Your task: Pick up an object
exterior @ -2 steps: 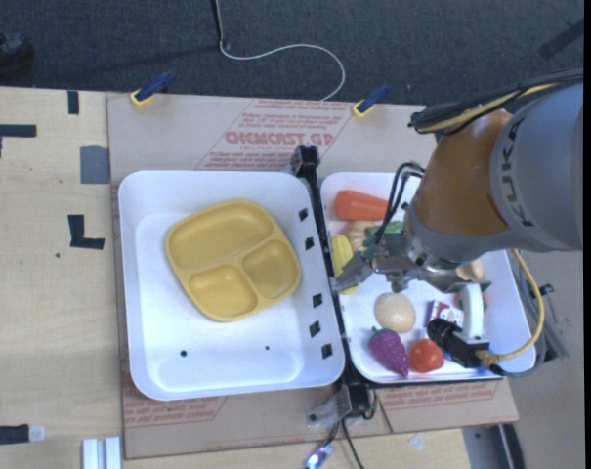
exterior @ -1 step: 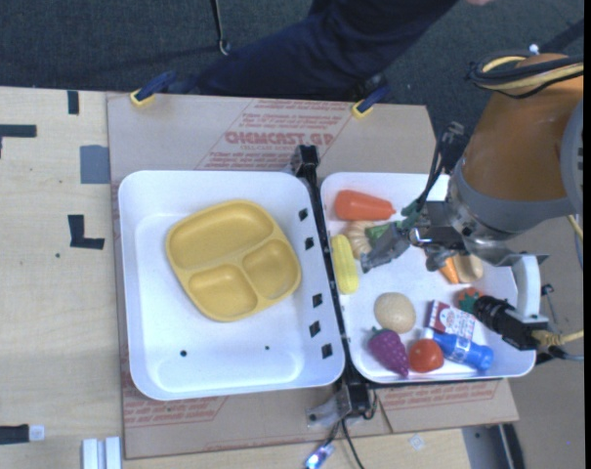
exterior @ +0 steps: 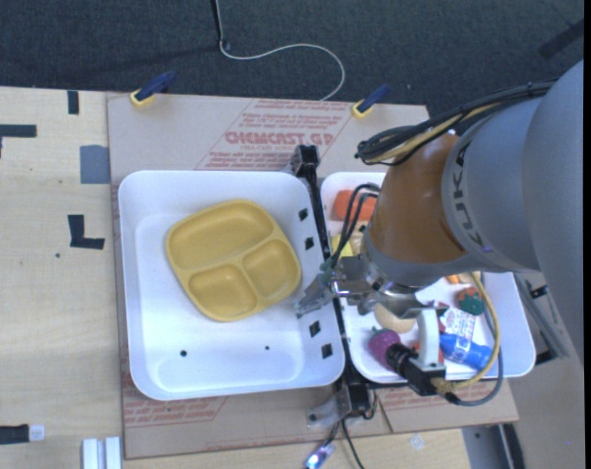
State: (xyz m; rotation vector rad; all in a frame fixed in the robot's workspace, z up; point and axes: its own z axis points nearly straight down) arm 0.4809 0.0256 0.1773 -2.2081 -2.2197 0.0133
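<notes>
Counter (exterior: 41, 262): pale wood top with black marks, a brown cardboard sheet (exterior: 266, 140) laid on it, dark carpet behind.
Arm (exterior: 451, 203): grey with orange band, reaching in from the right, bulk hanging over the right white bin (exterior: 515, 345) and hiding much of its contents.
Left white bin (exterior: 148, 291): shallow, holds one yellow three-compartment plastic plate (exterior: 233, 259), upper middle, bare floor below it.
Right bin contents: blue-and-white packet (exterior: 464, 345) near the front right; small purple rounded object (exterior: 383, 343) near the front left; orange piece (exterior: 346, 203) at the back by the divider.
Tool (exterior: 319, 296): low at the wall between the bins, just beside the plate's right edge; cannot tell how far open it is, nor that it has hold of anything.
Risk: so near the shared rims, a descent could strike the wall; a flat plate offers little to pinch and may slide away.
Room: open floor in the left bin's front half; right bin crowded.
</notes>
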